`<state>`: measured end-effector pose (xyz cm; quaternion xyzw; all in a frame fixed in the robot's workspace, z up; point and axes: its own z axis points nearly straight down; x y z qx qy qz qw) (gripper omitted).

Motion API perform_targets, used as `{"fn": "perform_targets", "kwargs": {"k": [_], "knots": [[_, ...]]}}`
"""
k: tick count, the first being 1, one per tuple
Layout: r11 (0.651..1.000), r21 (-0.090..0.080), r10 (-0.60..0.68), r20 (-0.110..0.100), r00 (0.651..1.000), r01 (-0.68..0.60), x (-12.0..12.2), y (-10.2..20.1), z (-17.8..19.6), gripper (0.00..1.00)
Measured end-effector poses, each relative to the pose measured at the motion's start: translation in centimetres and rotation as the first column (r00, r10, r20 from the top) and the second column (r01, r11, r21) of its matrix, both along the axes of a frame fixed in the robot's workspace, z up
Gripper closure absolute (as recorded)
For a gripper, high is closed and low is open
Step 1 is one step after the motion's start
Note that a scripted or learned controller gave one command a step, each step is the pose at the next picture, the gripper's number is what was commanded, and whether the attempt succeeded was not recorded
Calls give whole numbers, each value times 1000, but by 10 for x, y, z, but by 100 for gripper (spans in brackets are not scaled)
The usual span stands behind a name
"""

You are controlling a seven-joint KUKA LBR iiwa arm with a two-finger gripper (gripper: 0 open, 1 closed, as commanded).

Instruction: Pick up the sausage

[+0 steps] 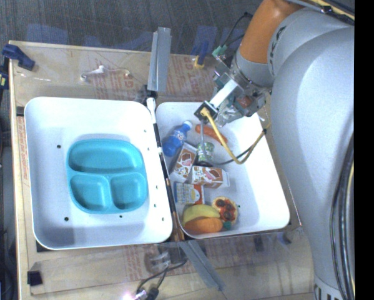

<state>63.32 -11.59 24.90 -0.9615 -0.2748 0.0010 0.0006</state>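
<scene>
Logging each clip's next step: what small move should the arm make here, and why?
Probably lower straight down a little. The gripper hangs in the right bin, over the reddish sausage lying beside the blue bottle, and nothing shows held yet.

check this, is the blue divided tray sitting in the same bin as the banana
No, the blue divided tray lies in the left bin, while the banana sits in the right bin among the other items.

Two white bins (43,114) (265,186). Left of divider (158,58): one blue tray (107,174). Right: one bottle (175,139), two cartons (185,162) (210,177), one banana (200,212).
</scene>
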Motion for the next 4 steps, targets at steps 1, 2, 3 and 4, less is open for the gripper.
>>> {"fn": "perform_targets", "kwargs": {"k": [1, 2, 3, 4], "knots": [[982, 0, -188, 1, 982, 188, 2, -21, 3, 100], [940, 0, -340, 0, 940, 340, 7, -62, 14, 100], [941, 1, -339, -1, 941, 339, 7, -62, 14, 0], [939, 2, -343, 0, 939, 343, 19, -93, 19, 0]]}}
